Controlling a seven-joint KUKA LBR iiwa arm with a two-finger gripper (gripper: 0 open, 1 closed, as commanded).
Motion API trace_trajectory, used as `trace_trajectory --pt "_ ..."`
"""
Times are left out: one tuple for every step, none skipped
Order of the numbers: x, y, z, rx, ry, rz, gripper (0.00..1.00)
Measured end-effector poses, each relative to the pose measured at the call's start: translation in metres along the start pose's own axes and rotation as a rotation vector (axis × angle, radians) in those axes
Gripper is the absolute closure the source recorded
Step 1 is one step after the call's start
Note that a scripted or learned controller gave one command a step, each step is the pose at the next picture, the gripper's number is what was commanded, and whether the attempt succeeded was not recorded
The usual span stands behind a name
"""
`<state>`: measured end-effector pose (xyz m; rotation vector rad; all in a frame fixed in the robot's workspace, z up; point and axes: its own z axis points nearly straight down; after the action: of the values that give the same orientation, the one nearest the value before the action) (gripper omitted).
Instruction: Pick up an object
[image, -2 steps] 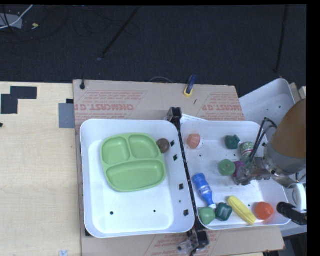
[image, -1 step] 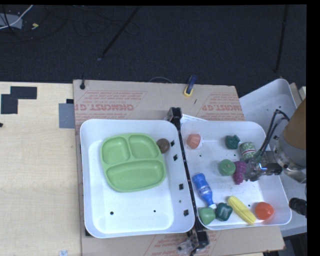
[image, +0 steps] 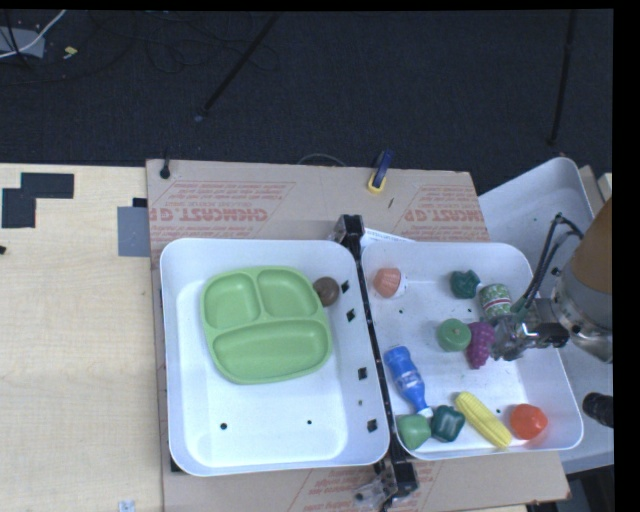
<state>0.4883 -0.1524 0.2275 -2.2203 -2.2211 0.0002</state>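
Bins side by side: left bin (image: 190, 420) holds a green divided plate (image: 266, 323); right bin (image: 545, 395) holds crowded toys. Gripper (image: 512, 340), closure indiscernible, sits beside purple grapes (image: 481, 343).

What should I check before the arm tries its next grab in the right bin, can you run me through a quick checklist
1. Gripper over the right bin: ok, at its right side.
2. Something between the fingers: cannot tell, too blurred.
3. Nearest target: ok, purple grapes lie just left of the gripper.
4. Room around the grapes: not ok, a green round toy and a small can crowd them.
5. Easier picks: ok, the orange ball and yellow corn lie near the front edge.
6. Left bin: ok, the green divided plate is away from the arm.
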Motion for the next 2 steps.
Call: trace_trajectory --pt "0.041 0.014 -0.003 0.001 0.001 -0.003 1.00" --pt "0.083 0.028 -0.005 0.001 0.001 -0.002 1.00"
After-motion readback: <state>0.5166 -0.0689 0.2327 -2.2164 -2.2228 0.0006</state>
